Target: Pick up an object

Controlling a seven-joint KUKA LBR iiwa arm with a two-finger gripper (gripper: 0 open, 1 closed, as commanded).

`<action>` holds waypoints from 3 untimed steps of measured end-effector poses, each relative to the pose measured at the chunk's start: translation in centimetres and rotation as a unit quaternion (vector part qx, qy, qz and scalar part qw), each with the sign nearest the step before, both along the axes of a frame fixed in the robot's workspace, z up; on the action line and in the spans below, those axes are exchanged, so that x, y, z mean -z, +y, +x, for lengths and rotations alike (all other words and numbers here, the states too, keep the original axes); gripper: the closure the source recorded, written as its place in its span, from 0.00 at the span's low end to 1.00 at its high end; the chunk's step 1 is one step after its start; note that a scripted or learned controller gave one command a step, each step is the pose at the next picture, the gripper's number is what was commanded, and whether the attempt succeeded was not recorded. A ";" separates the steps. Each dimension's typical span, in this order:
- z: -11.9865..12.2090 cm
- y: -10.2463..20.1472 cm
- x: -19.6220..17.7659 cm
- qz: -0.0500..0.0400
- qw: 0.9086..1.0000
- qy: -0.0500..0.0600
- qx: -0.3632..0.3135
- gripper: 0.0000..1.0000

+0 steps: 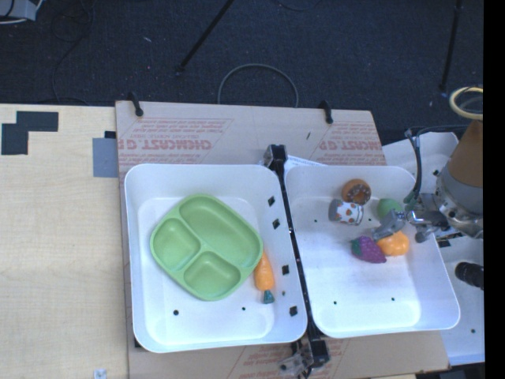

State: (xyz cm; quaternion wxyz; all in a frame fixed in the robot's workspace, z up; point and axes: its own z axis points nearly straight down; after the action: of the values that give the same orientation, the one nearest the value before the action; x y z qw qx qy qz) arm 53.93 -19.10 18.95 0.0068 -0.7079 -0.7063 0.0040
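I take the orange toy (395,245) as the target: it lies in the right bin (371,310), directly at the tip of my tool (392,229), touching the purple grape-like toy (368,249) on the side away from the arm. I cannot tell whether the tool is wide or narrow; the tip is a blur of grey metal over the pile.

My worry is crowding. The green ball (388,208) sits just beyond the tool, and the grapes press against the orange piece, so closing could nudge one aside or pinch two and drop both.

Farther from the tool lie a small white-and-brown figure (346,212) and a round brown toy (357,190). The far bin (158,322) holds a green divided plate (207,245) and a toy carrot (264,275), well apart.
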 end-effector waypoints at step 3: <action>-0.1 0.1 10.4 -0.002 1.000 -0.006 -0.001 0.00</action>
State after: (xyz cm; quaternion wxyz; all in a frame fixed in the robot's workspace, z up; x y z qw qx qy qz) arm 53.82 -19.04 8.59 0.0012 -0.7074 -0.7068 0.0005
